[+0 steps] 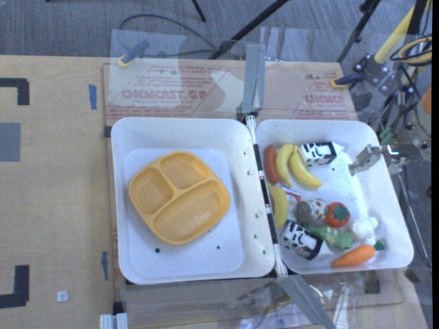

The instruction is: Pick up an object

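The right bin (pixel 398 214) holds a heap of toys: a red sausage (pixel 271 164), two yellow bananas (pixel 302 168) (pixel 279 207), two black-and-white cow toys (pixel 319 152) (pixel 300 240), a red tomato (pixel 337 214), an orange carrot (pixel 354 256), a green piece (pixel 340 238) and a small white piece (pixel 368 226). My gripper (pixel 365 159) hangs over the right bin's upper right part, to the right of the upper cow toy and apart from every toy. I see nothing held in it.
The left bin (pixel 127 252) carries a yellow divided plate (pixel 180 196) near its middle. A ridge (pixel 260 190) separates the two bins. Cables and stands crowd the area beyond the right bin's far right edge.
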Available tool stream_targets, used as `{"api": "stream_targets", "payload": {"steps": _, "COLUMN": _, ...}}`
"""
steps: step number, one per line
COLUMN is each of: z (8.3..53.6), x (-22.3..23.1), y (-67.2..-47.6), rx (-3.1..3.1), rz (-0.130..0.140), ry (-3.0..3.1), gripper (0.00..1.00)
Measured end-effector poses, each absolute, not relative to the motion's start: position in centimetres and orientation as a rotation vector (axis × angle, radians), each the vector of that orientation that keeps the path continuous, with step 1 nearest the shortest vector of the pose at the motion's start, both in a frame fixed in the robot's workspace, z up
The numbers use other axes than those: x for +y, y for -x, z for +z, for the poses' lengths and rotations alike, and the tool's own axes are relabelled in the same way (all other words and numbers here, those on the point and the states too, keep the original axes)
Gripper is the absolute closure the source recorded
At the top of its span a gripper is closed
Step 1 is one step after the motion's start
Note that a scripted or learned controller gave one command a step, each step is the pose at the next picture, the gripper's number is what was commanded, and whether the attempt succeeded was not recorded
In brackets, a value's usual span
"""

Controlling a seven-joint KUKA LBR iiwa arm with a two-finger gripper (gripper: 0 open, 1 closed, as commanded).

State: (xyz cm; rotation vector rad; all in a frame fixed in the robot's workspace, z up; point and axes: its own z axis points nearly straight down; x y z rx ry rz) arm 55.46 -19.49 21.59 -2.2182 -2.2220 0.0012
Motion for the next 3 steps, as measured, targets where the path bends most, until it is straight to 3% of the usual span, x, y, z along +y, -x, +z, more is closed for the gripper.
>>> {"api": "stream_targets", "payload": {"steps": 1, "z": 13.6, "x": -13.4, "y": -57.9, "rx": -2.336, "rz": 0.002, "ry": 2.098, "gripper": 0.0}}
{"api": "stream_targets", "payload": {"steps": 2, "z": 9.4, "x": -11.4, "y": -62.2, "rx": -2.37, "rz": -0.002, "ry": 2.066, "gripper": 0.0}}
{"api": "stream_targets", "payload": {"steps": 3, "z": 14.5, "x": -10.4, "y": -65.5, "rx": -2.493, "rz": 0.018, "ry": 1.89, "gripper": 0.0}}
